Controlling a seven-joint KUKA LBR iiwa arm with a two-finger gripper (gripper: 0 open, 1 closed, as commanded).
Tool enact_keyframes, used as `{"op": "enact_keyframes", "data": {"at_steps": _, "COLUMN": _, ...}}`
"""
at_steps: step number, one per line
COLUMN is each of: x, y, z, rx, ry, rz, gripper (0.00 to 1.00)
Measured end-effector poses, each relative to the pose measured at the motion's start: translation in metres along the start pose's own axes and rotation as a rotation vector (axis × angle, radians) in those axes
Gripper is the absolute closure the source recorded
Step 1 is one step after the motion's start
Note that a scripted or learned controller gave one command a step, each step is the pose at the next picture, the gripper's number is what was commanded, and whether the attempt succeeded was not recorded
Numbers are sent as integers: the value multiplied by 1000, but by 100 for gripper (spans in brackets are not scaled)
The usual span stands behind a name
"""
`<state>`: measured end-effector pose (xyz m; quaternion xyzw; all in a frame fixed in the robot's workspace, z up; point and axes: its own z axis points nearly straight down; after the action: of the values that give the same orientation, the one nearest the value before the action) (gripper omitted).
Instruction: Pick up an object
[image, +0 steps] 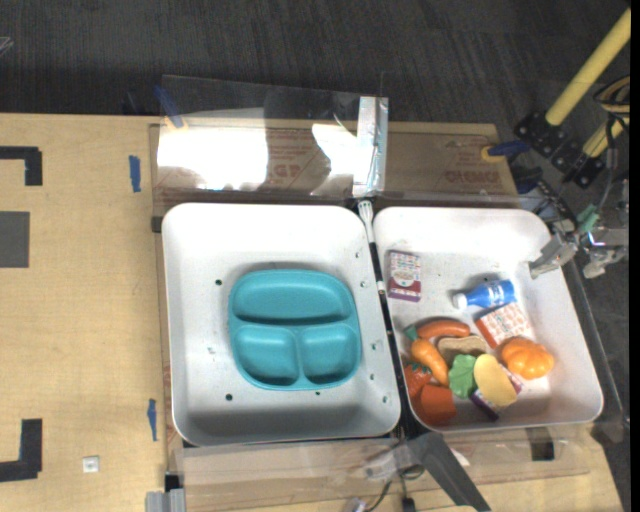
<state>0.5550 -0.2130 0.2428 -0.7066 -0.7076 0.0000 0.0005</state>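
Tool (553, 258) sits at right bin's (585, 345) far right rim, partly cut off; grip state unreadable. Toy food heap (470, 365) overlaps; possibly an orange (527, 358) among it. Teal divided tray (295, 326) fills left bin (190, 300).

We take this for a robotics lab: a plywood bench (70, 330) marked with black tape squares (25, 165) at nine o'clock, two white bins (190, 240) taped in place, toy food (470, 365) piled at four o'clock, and cabling (575, 165) over dark carpet (300, 40) at two o'clock.
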Motion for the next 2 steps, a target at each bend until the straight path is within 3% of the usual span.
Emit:
{"op": "enact_keyframes", "data": {"at_steps": 1, "x": 58, "y": -76, "z": 141, "rx": 3, "ry": 1, "rz": 174, "gripper": 0}}
{"op": "enact_keyframes", "data": {"at_steps": 2, "x": 88, "y": 21, "z": 150, "rx": -19, "ry": -1, "rz": 365, "gripper": 0}}
